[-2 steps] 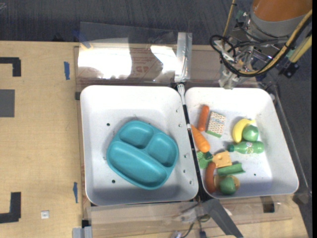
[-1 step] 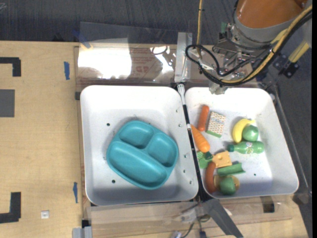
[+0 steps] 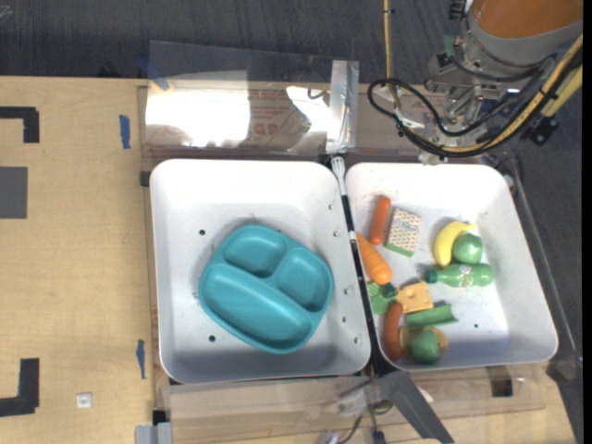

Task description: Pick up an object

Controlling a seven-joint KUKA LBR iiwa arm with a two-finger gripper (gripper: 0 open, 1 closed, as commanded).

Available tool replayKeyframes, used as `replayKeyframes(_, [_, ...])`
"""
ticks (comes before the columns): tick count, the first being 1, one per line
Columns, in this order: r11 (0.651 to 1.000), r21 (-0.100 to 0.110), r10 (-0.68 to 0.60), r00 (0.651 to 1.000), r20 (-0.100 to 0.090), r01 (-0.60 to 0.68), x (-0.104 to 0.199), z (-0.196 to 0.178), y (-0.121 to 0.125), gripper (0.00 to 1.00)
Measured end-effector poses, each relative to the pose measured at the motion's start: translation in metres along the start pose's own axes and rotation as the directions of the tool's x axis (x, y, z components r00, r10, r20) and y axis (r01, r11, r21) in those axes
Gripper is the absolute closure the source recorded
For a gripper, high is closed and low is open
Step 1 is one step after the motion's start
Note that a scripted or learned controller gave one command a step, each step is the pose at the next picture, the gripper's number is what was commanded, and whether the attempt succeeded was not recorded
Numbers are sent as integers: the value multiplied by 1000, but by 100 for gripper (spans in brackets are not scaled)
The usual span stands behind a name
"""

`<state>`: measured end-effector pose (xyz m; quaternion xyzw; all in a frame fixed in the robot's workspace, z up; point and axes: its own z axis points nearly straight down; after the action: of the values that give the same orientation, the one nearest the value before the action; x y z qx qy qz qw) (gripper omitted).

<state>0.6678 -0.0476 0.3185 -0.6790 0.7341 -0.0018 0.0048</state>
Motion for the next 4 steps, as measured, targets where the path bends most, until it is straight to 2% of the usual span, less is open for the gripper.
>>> replayKeyframes(1, [991,-12,-134,991,3,134,-31,83,5,100])
replayKeyframes(2, [992,4,-130,991,5,130,-33,67,1,100])
replayKeyframes(4, [992,22,-123,992,13,123,-36,42,-2,100])
